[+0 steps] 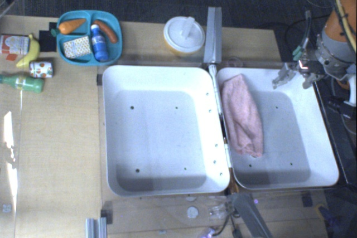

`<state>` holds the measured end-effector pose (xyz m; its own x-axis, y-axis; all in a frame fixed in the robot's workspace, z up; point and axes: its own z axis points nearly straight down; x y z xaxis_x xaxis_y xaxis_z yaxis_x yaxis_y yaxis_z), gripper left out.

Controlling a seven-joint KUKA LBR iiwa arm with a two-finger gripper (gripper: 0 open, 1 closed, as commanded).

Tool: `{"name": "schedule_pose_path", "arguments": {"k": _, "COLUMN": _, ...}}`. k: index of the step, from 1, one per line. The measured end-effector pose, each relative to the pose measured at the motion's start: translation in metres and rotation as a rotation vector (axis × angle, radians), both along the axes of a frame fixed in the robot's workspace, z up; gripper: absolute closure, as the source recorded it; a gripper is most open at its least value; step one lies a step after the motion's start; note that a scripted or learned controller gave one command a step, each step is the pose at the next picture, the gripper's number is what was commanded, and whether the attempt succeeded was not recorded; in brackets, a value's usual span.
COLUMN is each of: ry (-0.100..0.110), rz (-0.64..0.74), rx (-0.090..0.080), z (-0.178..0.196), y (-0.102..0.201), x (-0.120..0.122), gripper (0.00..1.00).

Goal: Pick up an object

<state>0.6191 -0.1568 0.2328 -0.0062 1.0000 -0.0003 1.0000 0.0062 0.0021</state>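
Nothing is lifted yet, I judge: gripper hangs with fingers spread and bare over the upper right corner of the right bin, well apart from the cloth, a pink, crumpled, elongated towel lying along that bin's left wall, still to be grasped.

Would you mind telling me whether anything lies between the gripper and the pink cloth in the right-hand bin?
Nothing visible does. The gripper hangs over the upper right of the right-hand shallow white bin, and only bare bin floor separates it from the crumpled pink cloth along the left wall.
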Motion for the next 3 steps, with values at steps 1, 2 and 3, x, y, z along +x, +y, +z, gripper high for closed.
{"name": "schedule_pose_path", "arguments": {"k": 1, "ry": -0.007, "rz": -0.007, "rx": -0.001, "z": -0.132, "y": 0.04, "x": 0.02, "gripper": 0.0}}
{"name": "schedule_pose_path", "arguments": {"k": 2, "ry": -0.016, "rz": -0.002, "rx": -0.001, "z": -0.141, "y": 0.044, "x": -0.038, "gripper": 0.0}}
{"name": "schedule_pose_path", "arguments": {"k": 3, "ry": -0.02, "rz": 0.107, "rx": -0.004, "z": -0.14, "y": 0.049, "x": -0.079, "gripper": 0.0}}
